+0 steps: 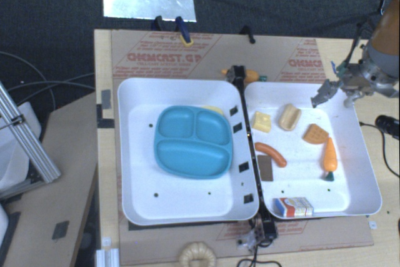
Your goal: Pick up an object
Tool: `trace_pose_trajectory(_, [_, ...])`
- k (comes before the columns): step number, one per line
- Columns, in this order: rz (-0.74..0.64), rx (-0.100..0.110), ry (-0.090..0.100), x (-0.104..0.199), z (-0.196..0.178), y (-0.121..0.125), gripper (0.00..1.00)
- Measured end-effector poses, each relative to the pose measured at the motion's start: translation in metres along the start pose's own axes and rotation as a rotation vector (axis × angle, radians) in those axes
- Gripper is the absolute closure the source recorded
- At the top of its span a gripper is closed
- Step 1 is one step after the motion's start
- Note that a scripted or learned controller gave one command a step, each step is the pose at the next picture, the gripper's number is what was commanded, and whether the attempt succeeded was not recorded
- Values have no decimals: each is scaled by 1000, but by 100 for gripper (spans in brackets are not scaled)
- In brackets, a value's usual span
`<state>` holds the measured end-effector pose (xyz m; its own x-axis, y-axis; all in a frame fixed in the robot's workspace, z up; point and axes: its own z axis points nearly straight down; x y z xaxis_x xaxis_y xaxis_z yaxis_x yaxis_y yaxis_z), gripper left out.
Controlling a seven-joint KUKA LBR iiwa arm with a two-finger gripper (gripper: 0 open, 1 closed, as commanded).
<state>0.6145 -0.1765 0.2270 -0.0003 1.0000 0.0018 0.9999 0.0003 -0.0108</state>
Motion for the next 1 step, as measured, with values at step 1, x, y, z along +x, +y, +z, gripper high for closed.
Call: trace_pose_trajectory(1, [-3, -13, -3, 0, -8, 3, 0])
